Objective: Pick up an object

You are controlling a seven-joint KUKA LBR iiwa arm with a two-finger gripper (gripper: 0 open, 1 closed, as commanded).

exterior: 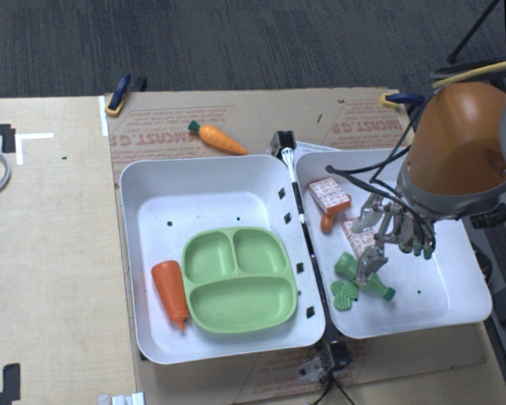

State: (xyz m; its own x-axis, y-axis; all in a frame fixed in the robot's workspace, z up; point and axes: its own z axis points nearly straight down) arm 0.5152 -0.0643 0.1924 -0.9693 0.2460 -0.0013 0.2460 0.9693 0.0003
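Note:
My gripper (373,260) hangs low over the right bin (445,310), just above a green toy (363,278) that lies near the bin's front left. A second green piece (345,296) sits beside that toy, closer to the corner. A red and white box (329,195) lies at the bin's back left, with a small orange piece (326,223) in front of it. A pinkish packet (353,232) is partly covered by the gripper body. Nothing can be seen lifted off the bin floor.
The left bin (143,212) holds a green divided plate (238,279) and an orange carrot-like toy (170,291) at its left. Another carrot (218,137) lies on the cardboard behind the bins. Black cables run from the arm across the right bin's back.

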